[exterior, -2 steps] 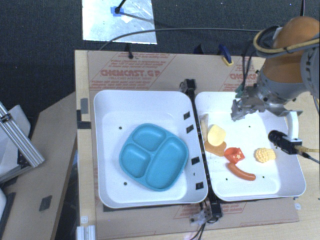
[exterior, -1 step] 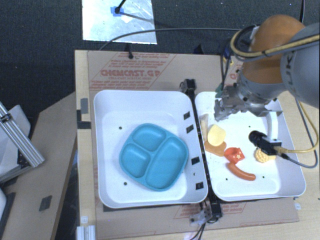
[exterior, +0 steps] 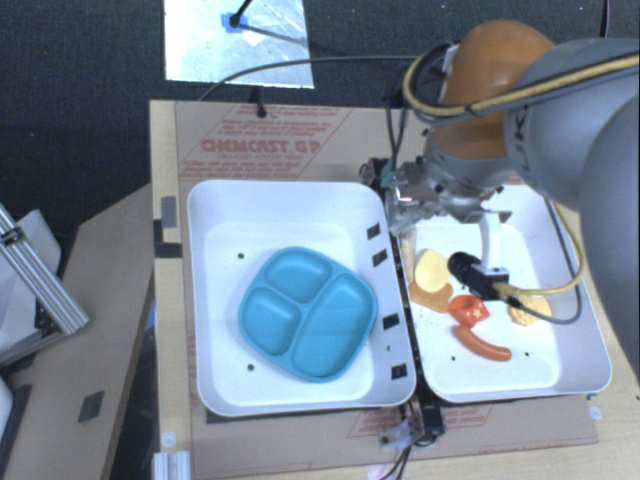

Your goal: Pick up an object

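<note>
The right white bin holds a pale yellow wedge, a small red piece, an orange-red sausage and a tan-yellow piece. They lie close together in the bin's middle. My gripper hangs over the right bin's far left corner, near the wall between the bins, just above the yellow wedge in the view. The wrist and arm hide its tip. Nothing is seen held in it.
The left white bin bears a blue divided plate near its centre. The grey arm covers the right bin's far side. A foil sheet lies beyond the bench; an aluminium rail stands at left.
</note>
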`<action>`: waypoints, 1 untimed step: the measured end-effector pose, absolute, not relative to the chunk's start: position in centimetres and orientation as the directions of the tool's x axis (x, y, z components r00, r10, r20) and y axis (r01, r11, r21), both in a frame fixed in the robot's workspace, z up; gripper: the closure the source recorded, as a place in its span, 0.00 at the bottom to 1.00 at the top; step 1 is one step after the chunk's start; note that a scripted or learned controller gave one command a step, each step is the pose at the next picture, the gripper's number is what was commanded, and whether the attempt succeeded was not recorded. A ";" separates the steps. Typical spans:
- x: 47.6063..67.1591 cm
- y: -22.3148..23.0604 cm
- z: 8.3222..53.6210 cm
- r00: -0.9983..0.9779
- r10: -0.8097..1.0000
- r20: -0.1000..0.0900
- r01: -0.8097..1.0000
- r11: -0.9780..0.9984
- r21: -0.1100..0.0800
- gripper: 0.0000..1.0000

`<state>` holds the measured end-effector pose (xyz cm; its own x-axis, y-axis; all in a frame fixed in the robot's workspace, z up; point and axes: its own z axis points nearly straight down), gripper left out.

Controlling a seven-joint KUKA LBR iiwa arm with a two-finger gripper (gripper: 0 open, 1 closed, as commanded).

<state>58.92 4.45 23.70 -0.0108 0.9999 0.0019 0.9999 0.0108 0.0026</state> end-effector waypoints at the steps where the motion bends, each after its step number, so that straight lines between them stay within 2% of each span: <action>1: 59.6 10.0 24.4 -0.011 1.000 0.003 1.000 0.011 0.003 1.00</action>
